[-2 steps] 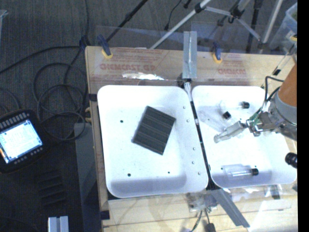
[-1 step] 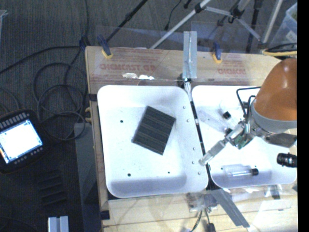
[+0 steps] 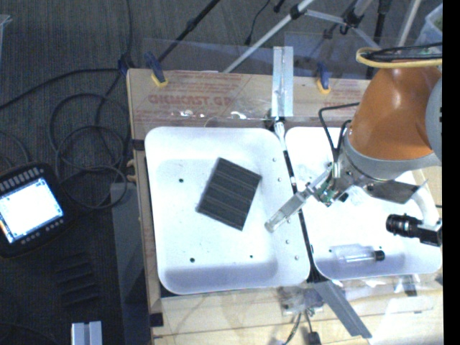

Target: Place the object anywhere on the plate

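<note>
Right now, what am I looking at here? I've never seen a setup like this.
You are looking down from a single camera fixed above a workbench. The big grey and orange shape on the right is a robot arm. At its tip is a pincer, the thin metal piece reaching over the strip where two shallow white bins meet. The left bin holds a dark ribbed rectangle, lying flat; that seems to be the plate. In the right bin lies a small clear tube with a dark tip, probably the object to be moved. Nothing is seen between the pincer's fingers.
</note>
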`<move>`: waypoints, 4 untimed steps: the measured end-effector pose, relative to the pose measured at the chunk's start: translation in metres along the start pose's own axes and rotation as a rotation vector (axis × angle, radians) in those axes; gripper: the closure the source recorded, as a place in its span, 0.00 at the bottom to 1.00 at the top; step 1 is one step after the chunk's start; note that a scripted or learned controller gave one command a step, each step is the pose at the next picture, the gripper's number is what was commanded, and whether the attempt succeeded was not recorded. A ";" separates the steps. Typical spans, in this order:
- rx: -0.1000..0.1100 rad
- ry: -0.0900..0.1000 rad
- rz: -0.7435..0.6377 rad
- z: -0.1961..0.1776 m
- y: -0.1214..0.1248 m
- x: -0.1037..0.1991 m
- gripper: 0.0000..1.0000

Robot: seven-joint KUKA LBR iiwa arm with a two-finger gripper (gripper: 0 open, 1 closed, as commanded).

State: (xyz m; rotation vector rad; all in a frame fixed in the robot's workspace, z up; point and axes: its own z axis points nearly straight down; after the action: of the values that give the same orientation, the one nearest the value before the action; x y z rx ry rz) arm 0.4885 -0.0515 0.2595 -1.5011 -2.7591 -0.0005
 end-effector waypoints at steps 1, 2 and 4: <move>0.000 -0.005 -0.143 -0.080 -0.065 -0.108 0.00; 0.000 -0.004 -0.143 -0.080 -0.064 -0.108 0.00; 0.000 -0.004 -0.143 -0.080 -0.064 -0.108 0.00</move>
State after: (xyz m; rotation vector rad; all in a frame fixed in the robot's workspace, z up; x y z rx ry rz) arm 0.4929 -0.1770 0.3393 -1.3015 -2.8628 0.0019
